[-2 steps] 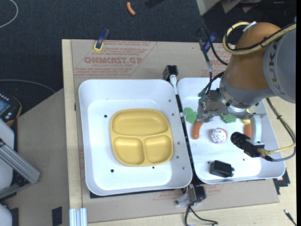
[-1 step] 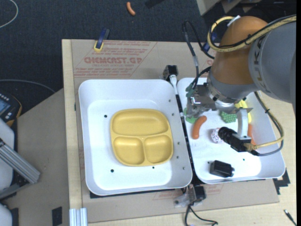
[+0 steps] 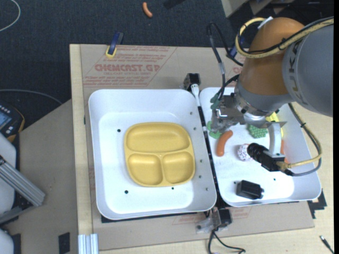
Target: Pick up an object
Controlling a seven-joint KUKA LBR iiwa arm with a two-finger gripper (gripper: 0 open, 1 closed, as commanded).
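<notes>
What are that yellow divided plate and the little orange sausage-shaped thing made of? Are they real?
The yellow divided plate in the left bin looks like molded plastic: even color, rounded compartment ridges, a soft matte sheen. The orange sausage-shaped thing in the right bin seems to be toy food, probably plastic or rubber, given its uniform smooth surface; the view is too coarse to be sure.

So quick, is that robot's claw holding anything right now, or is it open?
Gripper: cannot be told. It hangs low over the right bin, just above the orange sausage-shaped toy, and the wrist hides its tips.
</notes>
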